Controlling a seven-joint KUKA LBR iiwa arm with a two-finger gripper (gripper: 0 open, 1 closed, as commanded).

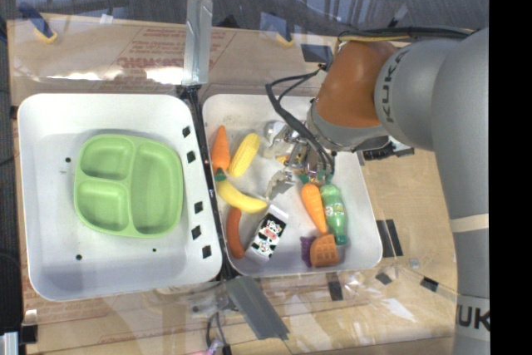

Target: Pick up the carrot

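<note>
gripper [291,162] low in right white bin [370,212], just beside top end of tapered orange carrot [313,206]; finger opening cannot be told, nothing visibly held. carrot lies against green bottle [334,212], so approach room looks tight.

A green sectioned plate [129,185] sits alone in the left white bin [37,125]. In the right white bin [371,222], a yellow corn cob [244,155] lies above a banana [239,197], with a reddish-brown sausage [234,232] just below it. A black-and-white patterned carton [268,236] rests beside the sausage, a green bottle [334,212] lies towards the right wall, and an orange waffle-like piece [325,250] on a purple item sits below the bottle.
</note>
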